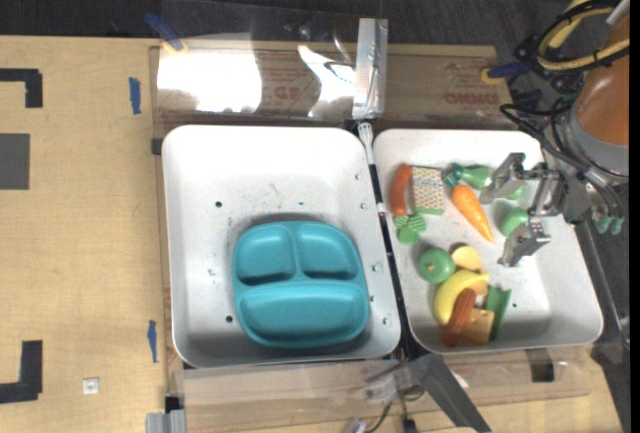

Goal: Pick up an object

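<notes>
The right bin point(575, 306) holds toy food. An orange carrot point(472, 207) with a green top lies near its middle, and left of it are a red-orange piece point(401, 189) and a tan meshed piece point(428, 189). A green apple point(436, 266), a yellow banana point(455, 293) and a brown-and-orange piece point(470, 316) sit toward the front. My gripper point(506, 217) reaches in from the right, low over the bin just right of the carrot. Its fingers stand spread, open, one toward the back and one toward the front. A small green piece point(513, 218) lies in the gap between them.
A teal divided plate point(298, 283) rests in the left bin point(200, 181). A clear plastic sheet and a metal bracket point(370, 71) stand behind the bins. Cables point(570, 36) hang at the back right. Tan bench boards point(70, 221) lie to the left.
</notes>
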